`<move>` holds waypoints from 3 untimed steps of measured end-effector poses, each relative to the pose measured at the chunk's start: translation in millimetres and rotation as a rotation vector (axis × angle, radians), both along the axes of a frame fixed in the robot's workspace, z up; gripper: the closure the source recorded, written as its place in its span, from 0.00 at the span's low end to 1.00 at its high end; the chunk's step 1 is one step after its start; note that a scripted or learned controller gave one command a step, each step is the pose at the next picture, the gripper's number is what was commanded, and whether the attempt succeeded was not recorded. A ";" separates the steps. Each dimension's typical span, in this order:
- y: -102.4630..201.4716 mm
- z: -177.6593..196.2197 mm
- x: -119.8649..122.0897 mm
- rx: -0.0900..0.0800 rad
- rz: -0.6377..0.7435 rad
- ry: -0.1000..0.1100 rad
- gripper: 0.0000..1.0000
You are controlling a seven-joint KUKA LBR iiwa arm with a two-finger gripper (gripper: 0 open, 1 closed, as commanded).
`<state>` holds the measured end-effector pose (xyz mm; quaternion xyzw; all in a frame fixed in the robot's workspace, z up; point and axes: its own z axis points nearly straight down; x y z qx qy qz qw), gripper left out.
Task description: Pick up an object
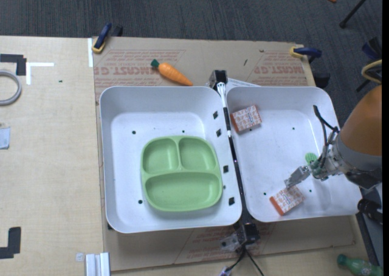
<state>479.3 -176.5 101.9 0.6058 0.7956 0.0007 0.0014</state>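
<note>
Camera view puts my fingers point(299, 175) low in the right bin point(273, 147), state unclear to me. A small packet point(286, 200) lies just below them, not lifted yet.

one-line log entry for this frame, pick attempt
phase: approach | gripper low in right bin, just above small box at near edge | nothing seen held | second box at bin's far left | green plate in left bin

One fixed camera above the table point(48, 196), looking down at a slant, far edge at top, both white bins point(115, 165) fully in frame at middling range, floor strip beyond, arm point(368, 129) entering from right, seemingly cropped.
</note>
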 end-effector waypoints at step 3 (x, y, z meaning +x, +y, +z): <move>50.5 51.7 -0.6 -0.001 0.280 0.001 0.00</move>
